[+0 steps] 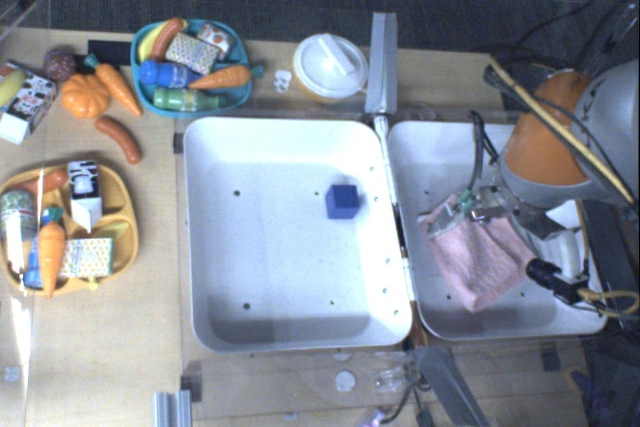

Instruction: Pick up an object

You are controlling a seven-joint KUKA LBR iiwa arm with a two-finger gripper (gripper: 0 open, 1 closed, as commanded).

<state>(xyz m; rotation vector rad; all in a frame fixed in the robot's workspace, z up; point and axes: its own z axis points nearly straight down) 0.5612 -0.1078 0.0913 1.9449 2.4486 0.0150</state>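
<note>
limply, a pink cloth (478, 260) hangs crumpled beneath the hand (472, 206).

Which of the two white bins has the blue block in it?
The left bin. The blue block sits right of its middle. The right bin instead holds a pink cloth, with the gripper at the cloth's top edge.

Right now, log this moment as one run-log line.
arm: over right bin | gripper: at pink cloth | blue block: left bin, untouched | grasp: unconfirmed
</note>
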